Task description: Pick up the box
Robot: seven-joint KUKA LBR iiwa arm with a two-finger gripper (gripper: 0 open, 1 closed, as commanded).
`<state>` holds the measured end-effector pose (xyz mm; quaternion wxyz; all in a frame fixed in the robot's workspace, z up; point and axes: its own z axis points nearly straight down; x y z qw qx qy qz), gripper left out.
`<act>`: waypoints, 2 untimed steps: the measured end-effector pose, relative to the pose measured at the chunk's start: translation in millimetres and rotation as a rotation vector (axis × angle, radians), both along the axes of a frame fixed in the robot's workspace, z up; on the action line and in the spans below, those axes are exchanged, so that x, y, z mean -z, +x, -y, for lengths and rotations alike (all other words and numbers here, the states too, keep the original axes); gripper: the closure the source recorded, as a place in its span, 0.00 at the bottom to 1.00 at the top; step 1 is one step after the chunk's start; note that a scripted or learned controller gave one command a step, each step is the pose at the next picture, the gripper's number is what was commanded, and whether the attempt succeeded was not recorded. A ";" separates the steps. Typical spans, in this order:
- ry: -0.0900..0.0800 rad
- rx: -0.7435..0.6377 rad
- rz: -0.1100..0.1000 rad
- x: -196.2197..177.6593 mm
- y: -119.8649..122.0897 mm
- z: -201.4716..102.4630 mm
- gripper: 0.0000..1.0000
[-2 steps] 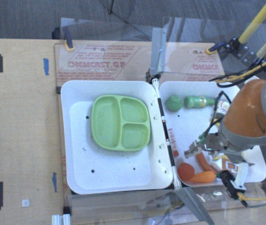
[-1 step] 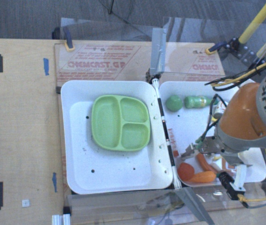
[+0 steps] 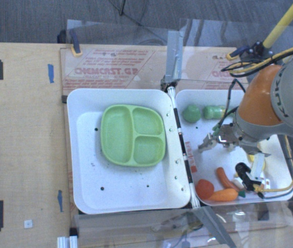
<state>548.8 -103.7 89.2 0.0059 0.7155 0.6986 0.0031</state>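
A wooden counter bears two shallow white bins. The grey, orange-banded arm hangs over the right bin, its gripper fingers apart and holding nothing. The small green box lies near that bin's far edge, beside a green ball.

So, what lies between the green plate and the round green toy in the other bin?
In the camera view, the green plate and the round green toy are separated by the two bins' adjoining white rims, nothing else.
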 end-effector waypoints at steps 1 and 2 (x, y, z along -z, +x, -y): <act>0.003 -0.117 -0.013 -7.7 83.6 4.2 0.00; 0.002 -0.112 -0.005 -0.1 12.9 -7.9 0.00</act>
